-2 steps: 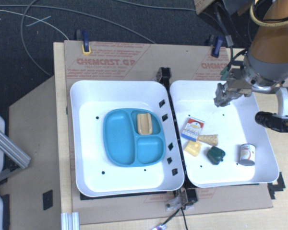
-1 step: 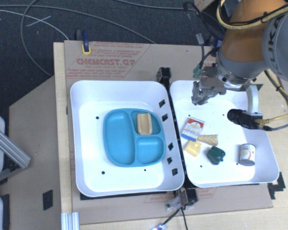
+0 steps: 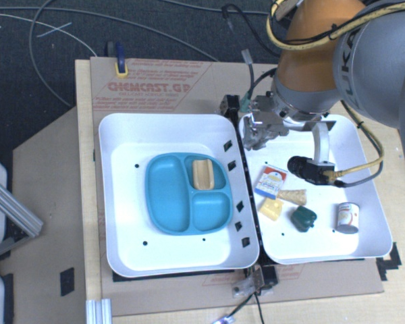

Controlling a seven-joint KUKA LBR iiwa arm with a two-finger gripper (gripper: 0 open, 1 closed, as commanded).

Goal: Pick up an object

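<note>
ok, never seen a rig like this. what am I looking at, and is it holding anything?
This is one camera fixed above a bench, looking down at a slant. The big grey and orange shape at top right is a robot arm. Its gripper hangs over the top left corner of the right bin. That bin holds a red and white packet, two pale yellow pieces, a dark green object and a small white can. The left bin holds a blue divided plate with a tan block in its upper right compartment. I cannot tell from this angle whether the gripper has anything.
</note>
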